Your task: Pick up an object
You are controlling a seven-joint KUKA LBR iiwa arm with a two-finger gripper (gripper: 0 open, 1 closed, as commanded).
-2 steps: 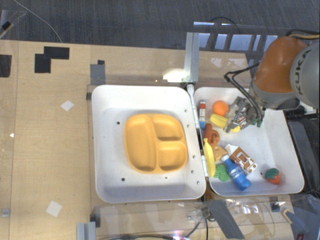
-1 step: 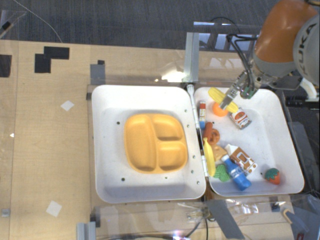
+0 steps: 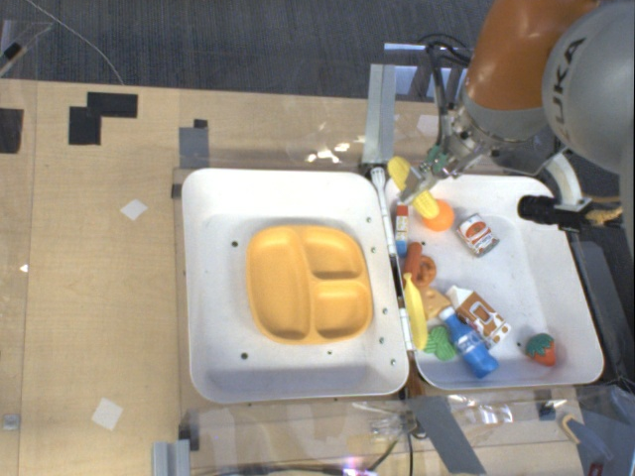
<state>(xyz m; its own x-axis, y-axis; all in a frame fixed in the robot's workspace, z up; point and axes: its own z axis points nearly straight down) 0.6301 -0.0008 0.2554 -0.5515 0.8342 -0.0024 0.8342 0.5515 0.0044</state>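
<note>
Hand [image 3: 429, 170] hovers at the right bin's [image 3: 571, 360] upper-left corner, above a yellow toy [image 3: 426, 204]; its opening cannot be judged. Pale wooden bench [image 3: 89, 296] bears black tape marks [image 3: 101, 114]; dark floor [image 3: 248, 18] beyond.

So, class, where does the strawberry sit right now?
The strawberry lies in the right bin's near right corner, apart from the blue bottle on its left.

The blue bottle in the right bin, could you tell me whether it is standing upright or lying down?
Lying down. The blue bottle rests on its side on the floor of the right bin, its white cap pointing toward the bin's middle.
</note>
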